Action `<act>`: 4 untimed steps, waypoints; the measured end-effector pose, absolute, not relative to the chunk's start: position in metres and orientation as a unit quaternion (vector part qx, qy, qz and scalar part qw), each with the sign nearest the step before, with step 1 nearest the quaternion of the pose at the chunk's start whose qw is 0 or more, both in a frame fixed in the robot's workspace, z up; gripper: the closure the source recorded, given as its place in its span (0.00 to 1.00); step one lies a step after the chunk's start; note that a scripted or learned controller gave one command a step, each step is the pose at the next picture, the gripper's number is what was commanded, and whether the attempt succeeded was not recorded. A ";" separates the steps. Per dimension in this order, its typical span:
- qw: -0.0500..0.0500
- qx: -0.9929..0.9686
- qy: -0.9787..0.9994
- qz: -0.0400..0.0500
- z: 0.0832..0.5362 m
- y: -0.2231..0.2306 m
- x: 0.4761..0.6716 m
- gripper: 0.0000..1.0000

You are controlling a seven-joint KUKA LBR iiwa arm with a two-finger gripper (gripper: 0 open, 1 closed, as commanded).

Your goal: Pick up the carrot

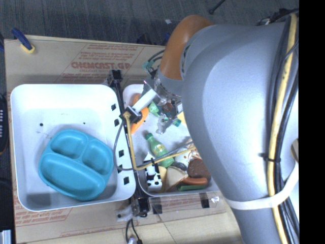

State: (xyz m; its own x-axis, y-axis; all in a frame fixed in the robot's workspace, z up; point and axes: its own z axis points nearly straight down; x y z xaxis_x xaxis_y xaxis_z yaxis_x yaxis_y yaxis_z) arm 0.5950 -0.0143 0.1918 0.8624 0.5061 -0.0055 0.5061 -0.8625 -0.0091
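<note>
Orange carrot (142, 115) is seen in the right bin (133, 92), at its upper-left corner, lying close against the divider where the two bins meet. Part of it is covered by a white part of the gripper (163, 117), which is lowered into the same bin just to the carrot's right. Whether the gripper is spread or pressed together cannot be told; the tips are blurred and mixed with the clutter beneath. No carrot is seen clamped in it.

Progress, as judged: the approach appears made, with the gripper low and beside the target, but a grasp is not confirmed and no lift is evident. The carrot appears to rest on the bin floor. Remaining: closure on the carrot and raising it clear of the bin.

Other contents of the right bin: a green bottle (155, 145) below the carrot, a black-and-white cow-patterned item (152, 176), and brown food-like pieces (195, 170) near the lower edge. A blue divided tray (76, 162) lies in the left bin (30, 105).

Writing: red print on the cardboard sheet (66, 71) covering the tabletop reads roughly "CHEMCAST GP"; the smaller lines around it are not legible. No label on the bottle can be read.
</note>
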 end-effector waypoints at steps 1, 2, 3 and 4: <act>0.001 -0.994 -0.106 0.003 0.192 0.006 0.644 0.00; 0.002 -0.991 -0.132 0.007 0.191 0.014 0.573 0.00; 0.002 -0.991 -0.132 0.006 0.191 0.015 0.573 0.00; 0.002 -0.991 -0.132 0.006 0.191 0.015 0.573 0.00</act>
